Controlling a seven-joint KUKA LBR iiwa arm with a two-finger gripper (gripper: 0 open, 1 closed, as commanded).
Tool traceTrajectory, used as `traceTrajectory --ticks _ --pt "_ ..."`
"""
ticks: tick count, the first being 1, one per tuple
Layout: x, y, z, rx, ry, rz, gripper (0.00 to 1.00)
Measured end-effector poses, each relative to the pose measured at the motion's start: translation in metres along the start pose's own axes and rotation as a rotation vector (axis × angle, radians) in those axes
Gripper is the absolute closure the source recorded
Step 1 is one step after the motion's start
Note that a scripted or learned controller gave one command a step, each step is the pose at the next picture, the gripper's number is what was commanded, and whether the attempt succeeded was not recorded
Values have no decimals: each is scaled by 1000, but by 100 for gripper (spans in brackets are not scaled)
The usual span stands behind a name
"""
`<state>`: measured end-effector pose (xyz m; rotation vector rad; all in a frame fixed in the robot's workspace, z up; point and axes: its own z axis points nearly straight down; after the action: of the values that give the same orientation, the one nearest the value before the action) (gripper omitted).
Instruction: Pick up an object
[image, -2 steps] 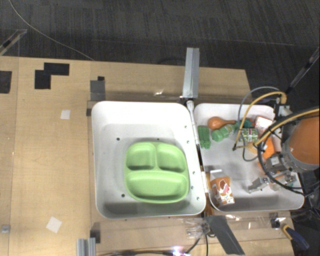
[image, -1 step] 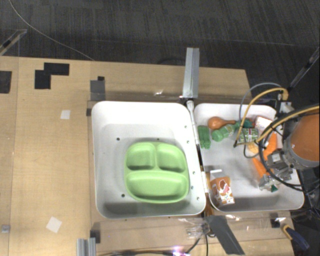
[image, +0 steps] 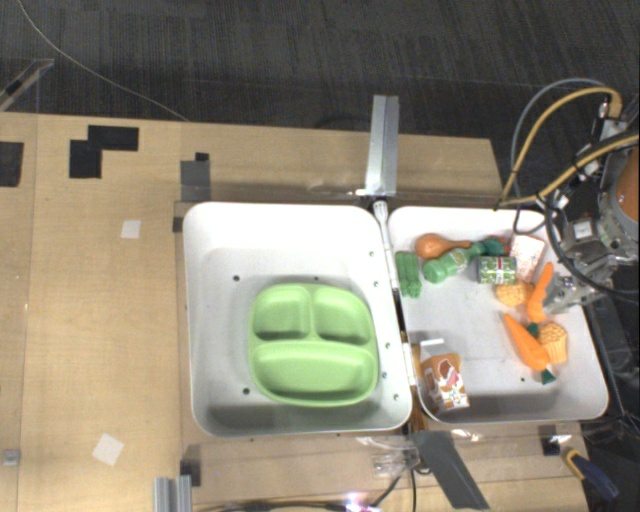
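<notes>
You are at the very start of this pick: nothing has been lifted, and every object lies on the floor of the right bin (image: 590, 395), which I will use as your landmark. The arm (image: 622, 195) sits over that bin's far right rim, and the gripper (image: 572, 290) hangs just inside the rim; you cannot tell from this slanted view how far its fingers are apart, and nothing can be seen between them. What is left, then, is the whole job: choosing a target, coming down on it, closing and lifting. The nearest candidates lie along the bin's right side: an orange carrot (image: 523, 340) lying flat with its tip toward the bin's near right corner, a second carrot (image: 541, 288) just beyond it, and a small yellow-orange piece (image: 553, 342) touching the first carrot. They look like small plastic toy foods, smooth and tapered, so I judge they could slip out of a loose pinch. Toward the bin's far wall you have a green bottle (image: 446, 266), a brown pear-shaped toy (image: 436, 245) and a small green-and-white box (image: 496, 269); a printed carton (image: 442, 380) lies by its near left corner. The left bin (image: 205, 300) beside it holds a green divided tray (image: 313, 343).
</notes>
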<state>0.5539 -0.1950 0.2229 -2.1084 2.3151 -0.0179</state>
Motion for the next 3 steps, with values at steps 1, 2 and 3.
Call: traceTrajectory --ticks 1,2,3 --pt "0 2 4 -7 -2 2 0" --pt "-8 6 118 -4 -5 -197 0" --pt "-6 20 132 1 -4 -184 0"
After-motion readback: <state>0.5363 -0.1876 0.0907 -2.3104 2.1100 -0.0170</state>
